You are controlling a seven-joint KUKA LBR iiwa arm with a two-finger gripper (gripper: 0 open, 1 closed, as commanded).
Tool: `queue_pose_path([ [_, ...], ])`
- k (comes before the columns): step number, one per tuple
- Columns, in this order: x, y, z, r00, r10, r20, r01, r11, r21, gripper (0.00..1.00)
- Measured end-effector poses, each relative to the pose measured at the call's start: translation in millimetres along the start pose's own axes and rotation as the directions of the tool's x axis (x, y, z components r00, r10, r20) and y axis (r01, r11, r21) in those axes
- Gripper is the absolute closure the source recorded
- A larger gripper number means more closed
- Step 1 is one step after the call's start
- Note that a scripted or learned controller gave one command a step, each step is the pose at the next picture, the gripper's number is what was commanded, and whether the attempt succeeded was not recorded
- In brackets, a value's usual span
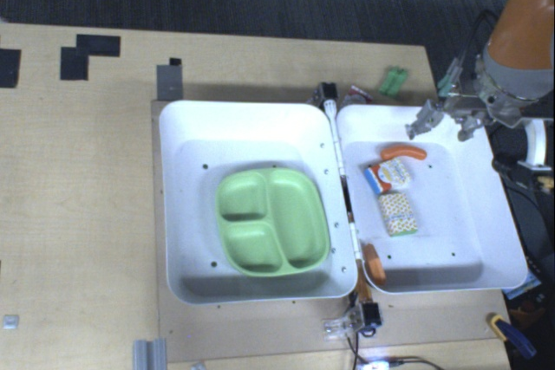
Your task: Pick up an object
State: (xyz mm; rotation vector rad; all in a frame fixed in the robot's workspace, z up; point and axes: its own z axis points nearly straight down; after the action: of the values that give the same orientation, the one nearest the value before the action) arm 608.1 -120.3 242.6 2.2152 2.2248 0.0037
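My gripper (440, 130) hovers over the back of the right bin (468, 247), its two fingers spread open with nothing between them. Just below and left of it lies an orange sausage-shaped piece (403, 152). In front of that sits a small white packet with blue and red edges (388, 177). A speckled beige block (398, 213) lies in front of the packet, near the bin's middle. An orange item (374, 265) rests against the right bin's front left corner.
The left bin (186, 186) holds a green divided plate (271, 220). A green object (394, 81) lies on the bench behind the right bin. The arm's orange band (523, 17) rises at the upper right. The right half of the right bin is bare.
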Motion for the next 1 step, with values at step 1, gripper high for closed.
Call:
queue_pose_path([
  [1, 3.5, -5.1, 143.8, 1.000, 0.003, 0.002, -0.003, 1.000, -0.009, 0.00],
])
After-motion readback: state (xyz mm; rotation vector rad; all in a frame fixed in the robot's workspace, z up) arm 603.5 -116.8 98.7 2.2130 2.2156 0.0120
